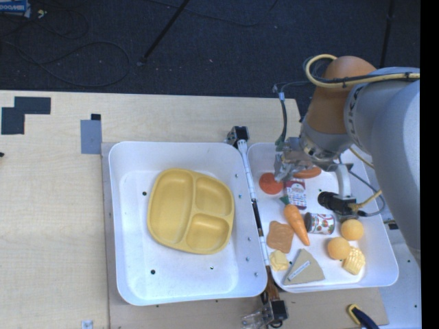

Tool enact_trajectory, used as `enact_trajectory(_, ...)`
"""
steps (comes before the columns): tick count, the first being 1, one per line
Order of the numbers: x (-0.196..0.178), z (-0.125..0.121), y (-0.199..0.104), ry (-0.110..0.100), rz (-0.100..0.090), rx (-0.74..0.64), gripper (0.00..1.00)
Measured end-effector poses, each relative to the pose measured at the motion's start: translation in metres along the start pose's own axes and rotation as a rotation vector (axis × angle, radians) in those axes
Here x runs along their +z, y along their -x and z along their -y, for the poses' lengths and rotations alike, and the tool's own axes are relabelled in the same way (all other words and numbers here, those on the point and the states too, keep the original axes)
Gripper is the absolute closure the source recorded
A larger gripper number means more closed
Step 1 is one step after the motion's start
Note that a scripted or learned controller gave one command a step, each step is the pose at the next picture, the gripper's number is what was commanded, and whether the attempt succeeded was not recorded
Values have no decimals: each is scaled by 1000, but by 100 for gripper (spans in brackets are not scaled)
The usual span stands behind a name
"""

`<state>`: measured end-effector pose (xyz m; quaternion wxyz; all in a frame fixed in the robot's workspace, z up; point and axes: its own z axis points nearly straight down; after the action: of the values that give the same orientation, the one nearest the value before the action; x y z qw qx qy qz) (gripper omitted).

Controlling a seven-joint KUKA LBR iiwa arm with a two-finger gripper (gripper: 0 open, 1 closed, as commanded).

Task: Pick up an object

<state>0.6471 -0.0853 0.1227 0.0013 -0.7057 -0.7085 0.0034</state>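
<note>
The labels on the small packet [296, 194] and can [319, 223] are too small to read.

Beyond my bench [48, 225], pale wood with grey patches [90, 136] and dark ones [24, 113] stuck on it, I see dark blue carpet [206, 40] crossed by loose black cables [75, 26].

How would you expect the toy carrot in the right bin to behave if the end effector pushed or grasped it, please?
The carrot tapers to a point, so it would likely roll in an arc, not straight. It looks like smooth moulded plastic, probably stiff, light and somewhat slippery. It lies close to the small can and the brown slice, so a push may shift them.
</note>
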Motion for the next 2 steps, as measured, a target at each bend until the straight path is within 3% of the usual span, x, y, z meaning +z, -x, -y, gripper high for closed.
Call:
enact_trajectory(1, 0, 0, 0, 0, 0, 0, 0)
enact_trajectory(2, 32, 1, 7, 11, 2, 4, 0)
